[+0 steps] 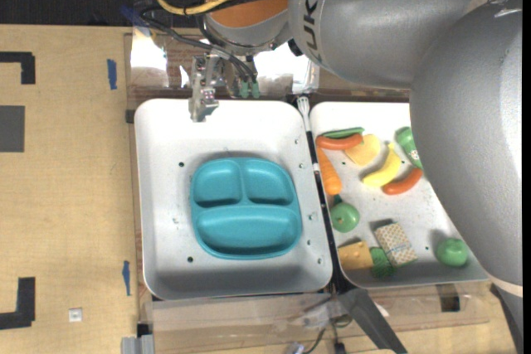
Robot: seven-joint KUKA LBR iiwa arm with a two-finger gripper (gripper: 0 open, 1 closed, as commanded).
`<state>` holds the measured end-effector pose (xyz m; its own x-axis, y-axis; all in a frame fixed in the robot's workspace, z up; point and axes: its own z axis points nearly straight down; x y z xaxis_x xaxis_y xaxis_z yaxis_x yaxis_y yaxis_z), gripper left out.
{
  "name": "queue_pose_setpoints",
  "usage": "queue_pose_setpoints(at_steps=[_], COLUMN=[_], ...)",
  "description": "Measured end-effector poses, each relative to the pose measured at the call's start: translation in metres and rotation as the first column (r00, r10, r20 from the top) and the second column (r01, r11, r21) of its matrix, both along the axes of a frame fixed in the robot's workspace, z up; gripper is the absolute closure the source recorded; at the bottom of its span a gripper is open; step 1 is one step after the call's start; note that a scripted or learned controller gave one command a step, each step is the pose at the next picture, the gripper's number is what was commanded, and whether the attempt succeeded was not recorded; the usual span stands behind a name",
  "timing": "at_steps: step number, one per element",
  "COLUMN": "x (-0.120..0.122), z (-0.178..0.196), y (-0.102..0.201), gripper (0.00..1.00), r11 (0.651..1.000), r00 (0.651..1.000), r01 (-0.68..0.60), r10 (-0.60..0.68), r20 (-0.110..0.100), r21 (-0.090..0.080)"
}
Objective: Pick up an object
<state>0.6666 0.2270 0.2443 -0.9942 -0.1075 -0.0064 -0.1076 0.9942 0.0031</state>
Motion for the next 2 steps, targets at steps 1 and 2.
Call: queue_pose_setpoints(at_steps=[1, 2], x=[-0.004, 0.003], z=[0.048, -0.136], y=[-0.080, -0.042], gripper=[1.00, 1.00], r11=[0.962, 0.925], r00=[0.962, 0.925], r01=[-0.275, -0.381], r10=[0.275, 0.381], r20=[0.007, 0.011], r21=[-0.005, -0.004])
